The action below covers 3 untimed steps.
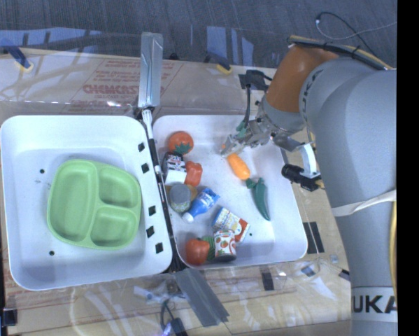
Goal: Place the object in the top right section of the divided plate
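A green divided plate [94, 203] with three sections lies in the left white bin [20, 145]. The right bin [286, 215] holds the loose objects. My gripper [238, 143] hangs low in the right bin's upper part, just above the orange end of a toy carrot [238, 166]. The carrot's green leaves [259, 197] trail down to the right. A red tomato [180, 143] sits to the gripper's left, near the bin's left wall. Nothing visibly hangs from the gripper.
Piled along the right bin's left and lower side are a blue bottle [202, 203], a grey can [180, 197], small printed cartons [229, 224], a dark box [174, 165] and another red fruit [197, 250]. The grey arm [349, 138] covers the right side.
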Available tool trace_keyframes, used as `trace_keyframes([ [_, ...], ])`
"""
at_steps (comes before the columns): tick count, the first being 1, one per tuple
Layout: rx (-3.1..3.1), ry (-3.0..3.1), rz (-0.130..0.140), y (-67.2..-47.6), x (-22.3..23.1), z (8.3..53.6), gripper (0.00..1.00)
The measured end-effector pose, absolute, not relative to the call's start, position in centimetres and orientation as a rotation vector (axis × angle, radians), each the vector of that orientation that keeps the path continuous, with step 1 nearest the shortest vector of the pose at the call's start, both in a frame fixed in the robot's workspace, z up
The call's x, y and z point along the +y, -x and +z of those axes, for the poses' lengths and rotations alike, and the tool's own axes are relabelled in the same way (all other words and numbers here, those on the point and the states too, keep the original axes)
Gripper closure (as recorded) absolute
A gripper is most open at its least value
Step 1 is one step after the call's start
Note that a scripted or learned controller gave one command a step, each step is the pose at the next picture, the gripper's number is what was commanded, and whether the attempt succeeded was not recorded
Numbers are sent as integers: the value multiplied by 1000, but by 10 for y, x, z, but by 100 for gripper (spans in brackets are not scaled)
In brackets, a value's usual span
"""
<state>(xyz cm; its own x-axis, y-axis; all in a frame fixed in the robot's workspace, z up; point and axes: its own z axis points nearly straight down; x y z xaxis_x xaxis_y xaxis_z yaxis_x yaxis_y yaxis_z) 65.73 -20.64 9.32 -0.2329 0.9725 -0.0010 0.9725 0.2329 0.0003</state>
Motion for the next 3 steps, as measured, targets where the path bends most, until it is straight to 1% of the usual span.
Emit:
trace_keyframes([
  [1, 2797, -1434, -1, -658, -208, 93, 100],
  [2, 2798, -1427, 0, -659, -207, 104, 100],
  [3, 2974, -1013, 1, -658, -207, 94, 100],
])
